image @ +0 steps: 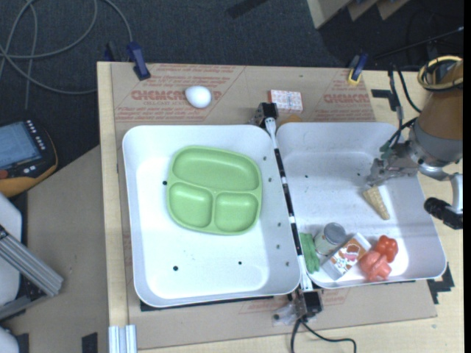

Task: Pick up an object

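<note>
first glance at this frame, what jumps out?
The green divided plate, sitting alone in the left bin. Then the clutter in the right bin's near corner: a red toy, a small box and a can, with a cone farther up, just below the gripper. A white egg lies on the board behind the bins.

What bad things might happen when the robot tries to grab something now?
The gripper sits just above the tan cone, which lies flat and tilted, so it might slip away sideways instead of being caught. The red toy, small box and can are crowded in the right bin's corner, so a grab there might push neighbours or hit the wall.
</note>
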`<state>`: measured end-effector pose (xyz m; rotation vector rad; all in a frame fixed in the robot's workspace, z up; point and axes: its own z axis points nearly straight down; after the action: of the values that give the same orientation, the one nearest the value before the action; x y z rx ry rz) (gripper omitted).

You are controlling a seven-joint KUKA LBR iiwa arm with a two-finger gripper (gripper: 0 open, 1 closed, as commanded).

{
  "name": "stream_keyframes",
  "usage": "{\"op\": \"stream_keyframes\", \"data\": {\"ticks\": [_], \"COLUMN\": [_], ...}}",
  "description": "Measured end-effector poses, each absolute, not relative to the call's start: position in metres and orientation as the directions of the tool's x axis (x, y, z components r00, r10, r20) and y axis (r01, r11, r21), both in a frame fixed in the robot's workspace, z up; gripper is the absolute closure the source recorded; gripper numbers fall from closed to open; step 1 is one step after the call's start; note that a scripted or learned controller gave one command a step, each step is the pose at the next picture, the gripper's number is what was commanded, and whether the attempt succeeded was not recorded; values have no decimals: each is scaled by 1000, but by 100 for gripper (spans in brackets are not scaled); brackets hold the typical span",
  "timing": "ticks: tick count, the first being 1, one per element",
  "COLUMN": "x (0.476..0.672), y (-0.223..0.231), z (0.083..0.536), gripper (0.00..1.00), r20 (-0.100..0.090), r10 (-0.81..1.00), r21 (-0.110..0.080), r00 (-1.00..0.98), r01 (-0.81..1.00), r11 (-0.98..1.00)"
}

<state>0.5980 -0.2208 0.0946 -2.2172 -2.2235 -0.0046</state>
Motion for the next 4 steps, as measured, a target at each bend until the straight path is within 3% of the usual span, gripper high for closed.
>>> {"op": "stream_keyframes", "data": {"ticks": [1, 2, 3, 4], "x": [598, 567, 568, 534], "y": [-219, -193, -193, -85], "z": [94, 84, 95, 185], "gripper": [0, 0, 100, 100], "r20": [7, 1, 0, 1], "r10": [1000, 1000, 1000, 1000], "r21": [-1, -2, 1, 2], "r00": [-5, 0, 1, -3], "r01": [1000, 1000, 1000, 1000], "r11": [5, 0, -1, 3]}}
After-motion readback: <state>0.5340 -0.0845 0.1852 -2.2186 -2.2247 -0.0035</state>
